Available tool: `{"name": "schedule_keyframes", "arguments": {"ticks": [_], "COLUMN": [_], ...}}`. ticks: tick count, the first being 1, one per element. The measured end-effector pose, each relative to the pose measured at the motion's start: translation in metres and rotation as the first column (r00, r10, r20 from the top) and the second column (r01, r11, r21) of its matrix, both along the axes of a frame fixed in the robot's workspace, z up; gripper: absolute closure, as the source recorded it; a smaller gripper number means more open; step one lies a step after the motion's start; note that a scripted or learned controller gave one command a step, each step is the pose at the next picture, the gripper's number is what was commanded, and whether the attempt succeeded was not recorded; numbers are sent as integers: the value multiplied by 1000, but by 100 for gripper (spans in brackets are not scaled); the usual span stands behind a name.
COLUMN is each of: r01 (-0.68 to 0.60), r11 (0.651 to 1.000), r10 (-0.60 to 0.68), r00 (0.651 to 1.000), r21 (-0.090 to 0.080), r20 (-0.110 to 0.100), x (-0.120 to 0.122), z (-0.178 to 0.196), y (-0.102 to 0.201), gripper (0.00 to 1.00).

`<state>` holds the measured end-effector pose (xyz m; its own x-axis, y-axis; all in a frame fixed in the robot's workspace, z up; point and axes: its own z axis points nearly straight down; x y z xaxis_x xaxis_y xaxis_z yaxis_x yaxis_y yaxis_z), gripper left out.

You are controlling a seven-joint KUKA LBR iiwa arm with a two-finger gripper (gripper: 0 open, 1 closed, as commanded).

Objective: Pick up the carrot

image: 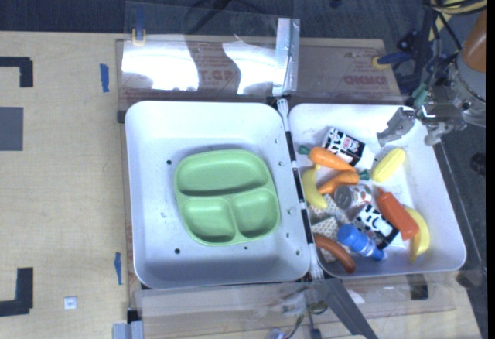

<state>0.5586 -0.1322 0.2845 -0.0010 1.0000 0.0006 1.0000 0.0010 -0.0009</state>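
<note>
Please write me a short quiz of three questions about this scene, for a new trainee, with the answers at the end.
1. True or false: the green plate lies in the left bin.
2. Multiple choice: where is the carrot? A) on the green plate; B) in the right bin, beside the black and white carton; C) on the wooden bench outside both bins.
3. Fill in: the gripper hangs over the ______ bin, near its far edge.

Key: 1. True. 2. B. 3. right. The carrot lies among the other toys and nothing is seen between the gripper's fingers, so the picking is not yet done.
</note>
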Motion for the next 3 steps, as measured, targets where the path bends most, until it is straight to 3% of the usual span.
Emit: {"name": "schedule_keyframes", "arguments": {"ticks": [1,2,3], "r01": [95,-110,-107], "r11": [996,994,994], "r10": [-95,110,107], "r00": [996,994,994], "r21": [0,-1,-3], "r20": [0,5,12], "x": [2,26,28], "z": [-146,-198,-186], "y": [15,32,30], "gripper": [0,0,100]}}
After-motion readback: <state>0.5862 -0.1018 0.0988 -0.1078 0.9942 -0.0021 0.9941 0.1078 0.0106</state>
